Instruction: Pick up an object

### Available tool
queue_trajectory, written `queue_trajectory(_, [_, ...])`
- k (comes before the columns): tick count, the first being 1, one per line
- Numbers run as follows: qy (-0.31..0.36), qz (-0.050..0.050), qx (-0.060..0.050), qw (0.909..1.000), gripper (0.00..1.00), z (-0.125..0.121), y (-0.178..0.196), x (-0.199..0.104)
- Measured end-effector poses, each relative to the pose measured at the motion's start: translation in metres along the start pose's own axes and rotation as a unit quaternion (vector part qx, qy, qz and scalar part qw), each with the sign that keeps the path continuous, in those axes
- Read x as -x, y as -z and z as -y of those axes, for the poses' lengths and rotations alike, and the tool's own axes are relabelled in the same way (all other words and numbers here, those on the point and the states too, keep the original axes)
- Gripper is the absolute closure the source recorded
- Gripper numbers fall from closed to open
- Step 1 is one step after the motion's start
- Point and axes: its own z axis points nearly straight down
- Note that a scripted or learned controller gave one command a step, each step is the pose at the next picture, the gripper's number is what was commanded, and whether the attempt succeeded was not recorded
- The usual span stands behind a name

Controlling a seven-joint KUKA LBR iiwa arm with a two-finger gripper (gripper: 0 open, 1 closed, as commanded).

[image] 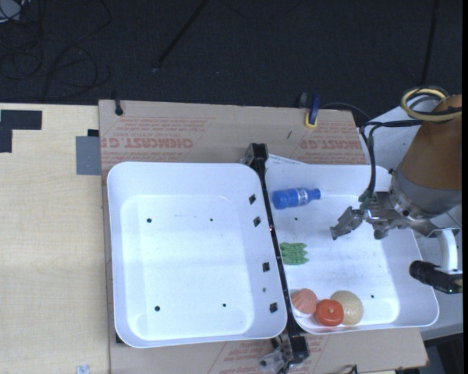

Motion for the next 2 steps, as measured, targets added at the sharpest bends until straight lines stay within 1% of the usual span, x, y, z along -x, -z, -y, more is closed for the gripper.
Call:
queue_trajectory(1, [-0.003, 0.003, 0.003, 1.0, 0.0, 0.0099, 0.0513, 0.0722])
queue_trajectory(2, [0.0, 0.0, 0.001, 1.0, 1.0, 0.0095, 0.058, 0.0684])
